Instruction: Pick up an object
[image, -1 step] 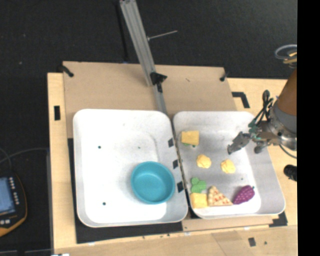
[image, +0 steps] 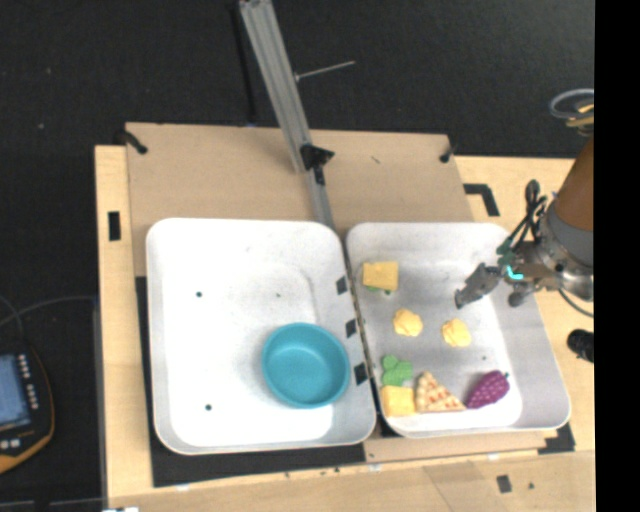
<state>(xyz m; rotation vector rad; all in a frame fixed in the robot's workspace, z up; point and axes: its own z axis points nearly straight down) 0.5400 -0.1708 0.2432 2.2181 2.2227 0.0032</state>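
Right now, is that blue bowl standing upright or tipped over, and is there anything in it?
Upright and empty. The blue bowl sits in the left bin with its opening facing up, and its bare blue inside is all that shows.

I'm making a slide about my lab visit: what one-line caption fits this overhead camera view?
Robot arm's gripper hovers above the right bin of toy food, beside a left bin holding a blue bowl.

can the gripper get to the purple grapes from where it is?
Probably yes. The gripper hangs over the right bin, and the purple grapes lie apart near its front right corner, with nothing on top.
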